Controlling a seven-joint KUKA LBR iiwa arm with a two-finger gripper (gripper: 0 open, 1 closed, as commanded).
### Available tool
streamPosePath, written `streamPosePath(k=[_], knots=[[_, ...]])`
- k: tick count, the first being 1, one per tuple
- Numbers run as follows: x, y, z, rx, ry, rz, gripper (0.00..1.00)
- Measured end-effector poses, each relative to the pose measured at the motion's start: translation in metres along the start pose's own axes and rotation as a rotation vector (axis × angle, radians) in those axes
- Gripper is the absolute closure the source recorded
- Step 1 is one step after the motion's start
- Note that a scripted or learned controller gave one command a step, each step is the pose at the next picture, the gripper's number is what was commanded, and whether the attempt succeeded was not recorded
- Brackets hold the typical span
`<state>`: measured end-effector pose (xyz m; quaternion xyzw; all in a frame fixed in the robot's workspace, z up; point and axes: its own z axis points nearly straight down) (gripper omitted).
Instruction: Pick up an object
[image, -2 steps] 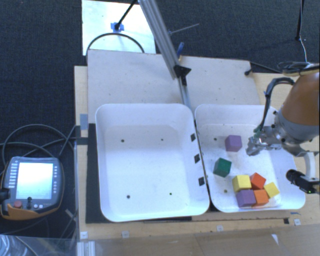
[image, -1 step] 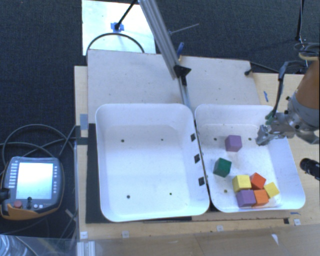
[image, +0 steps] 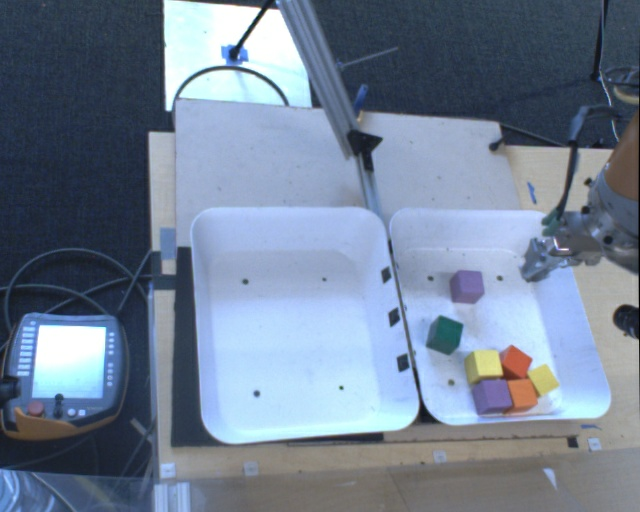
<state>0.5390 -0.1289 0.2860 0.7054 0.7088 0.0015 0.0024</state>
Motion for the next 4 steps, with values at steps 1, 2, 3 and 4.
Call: streamPosePath(k=[1, 2, 3, 4], knots=[[0.057, -0.004, 0.004, 0.004, 0.003, -0.005, 1.00], [0.111, 0.003, 0.004, 0.003, 0.003, -0.006, 1.00], [0.164, 0.004, 0.028, 0.007, 0.004, -0.005, 1.00], [0.218, 0.006, 0.028, 0.004, 0.004, -0.006, 1.00]])
